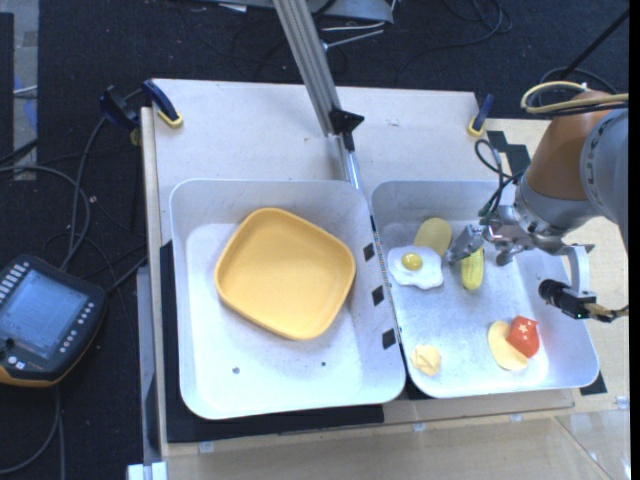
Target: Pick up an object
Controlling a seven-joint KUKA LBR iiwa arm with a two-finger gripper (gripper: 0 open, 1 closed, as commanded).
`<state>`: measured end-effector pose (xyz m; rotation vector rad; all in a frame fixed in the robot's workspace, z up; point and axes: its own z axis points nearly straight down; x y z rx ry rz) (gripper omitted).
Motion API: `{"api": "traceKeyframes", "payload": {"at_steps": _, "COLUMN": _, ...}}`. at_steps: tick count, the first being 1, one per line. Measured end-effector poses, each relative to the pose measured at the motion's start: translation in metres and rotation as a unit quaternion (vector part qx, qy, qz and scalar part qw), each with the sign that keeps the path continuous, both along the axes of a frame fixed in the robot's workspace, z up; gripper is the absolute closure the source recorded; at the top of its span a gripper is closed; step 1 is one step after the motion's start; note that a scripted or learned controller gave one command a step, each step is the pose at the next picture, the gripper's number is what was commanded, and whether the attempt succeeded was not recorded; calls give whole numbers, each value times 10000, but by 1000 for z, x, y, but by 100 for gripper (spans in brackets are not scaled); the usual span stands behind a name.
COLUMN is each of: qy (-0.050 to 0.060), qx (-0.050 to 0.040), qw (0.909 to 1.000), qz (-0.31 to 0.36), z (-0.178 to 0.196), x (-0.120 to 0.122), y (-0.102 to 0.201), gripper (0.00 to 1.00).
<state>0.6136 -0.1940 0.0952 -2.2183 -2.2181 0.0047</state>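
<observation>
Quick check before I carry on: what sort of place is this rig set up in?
Probably a robotics lab, not a kitchen: a teach pendant lies on dark carpet, cables trail behind the bench, and the right bin holds toy food like a fried egg.

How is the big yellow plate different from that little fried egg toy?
The yellow plate lies alone in the left bin; the fried egg toy lies among other toys in the right bin. The plate is far larger. The plate is all yellow; the egg is white around its yolk. Both lie flat.
</observation>
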Motion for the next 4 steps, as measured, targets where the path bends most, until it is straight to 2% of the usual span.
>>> {"api": "traceKeyframes", "payload": {"at_steps": 1, "qy": -27, "qx": -7, "qw": 10000, "qz": 3, "z": 0, "x": 0, "y": 0, "gripper": 0}}
{"api": "traceKeyframes", "payload": {"at_steps": 2, "qy": -32, "qx": -8, "qw": 10000, "qz": 5, "z": 11, "x": 1, "y": 0, "gripper": 100}}
{"api": "traceKeyframes", "payload": {"at_steps": 3, "qy": -52, "qx": -13, "qw": 10000, "qz": 1, "z": 72, "x": 4, "y": -6, "gripper": 100}}
{"api": "traceKeyframes", "payload": {"at_steps": 4, "qy": -51, "qx": -11, "qw": 10000, "qz": 4, "z": 128, "x": -2, "y": 0, "gripper": 100}}
